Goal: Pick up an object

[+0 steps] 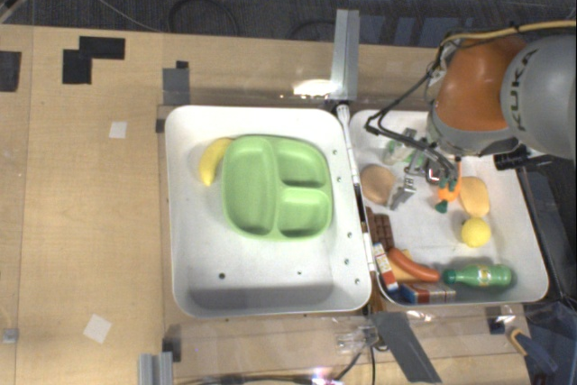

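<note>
Overhead view. Gripper hangs over the right bin. Just beside it on one side lies a tan bread piece; on the other, a carrot and an orange potato-shaped item. Below these lie a lemon, a green bottle and a hot dog. Well apart, the left bin holds a green tray and a banana.

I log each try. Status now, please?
Gripper low over right bin. Nothing seen held. Carrot, lemon, green bottle lie near.

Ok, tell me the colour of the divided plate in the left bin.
Light green. The divided plate shows plainly in the camera view.
</note>
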Robot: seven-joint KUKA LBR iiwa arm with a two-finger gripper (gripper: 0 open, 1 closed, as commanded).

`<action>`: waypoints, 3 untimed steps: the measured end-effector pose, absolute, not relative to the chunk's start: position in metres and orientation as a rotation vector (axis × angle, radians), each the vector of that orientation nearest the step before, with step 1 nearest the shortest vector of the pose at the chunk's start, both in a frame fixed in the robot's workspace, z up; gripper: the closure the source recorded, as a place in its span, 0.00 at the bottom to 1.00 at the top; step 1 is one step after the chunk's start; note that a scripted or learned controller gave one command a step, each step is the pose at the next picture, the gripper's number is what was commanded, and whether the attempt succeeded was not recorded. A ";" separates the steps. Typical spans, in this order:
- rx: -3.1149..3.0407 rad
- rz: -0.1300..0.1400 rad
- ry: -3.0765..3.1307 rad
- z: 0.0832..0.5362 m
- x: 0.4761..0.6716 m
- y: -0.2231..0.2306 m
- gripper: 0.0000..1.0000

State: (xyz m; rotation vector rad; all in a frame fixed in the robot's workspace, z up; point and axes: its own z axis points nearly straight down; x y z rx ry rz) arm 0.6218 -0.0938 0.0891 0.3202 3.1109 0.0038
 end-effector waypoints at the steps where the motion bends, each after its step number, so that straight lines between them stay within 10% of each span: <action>1: 0.315 0.000 3.098 0.104 0.625 -0.096 1.00; 2: -0.119 -0.007 3.123 0.210 0.605 -0.151 1.00; 3: -0.122 -0.003 3.128 0.208 0.605 -0.149 0.00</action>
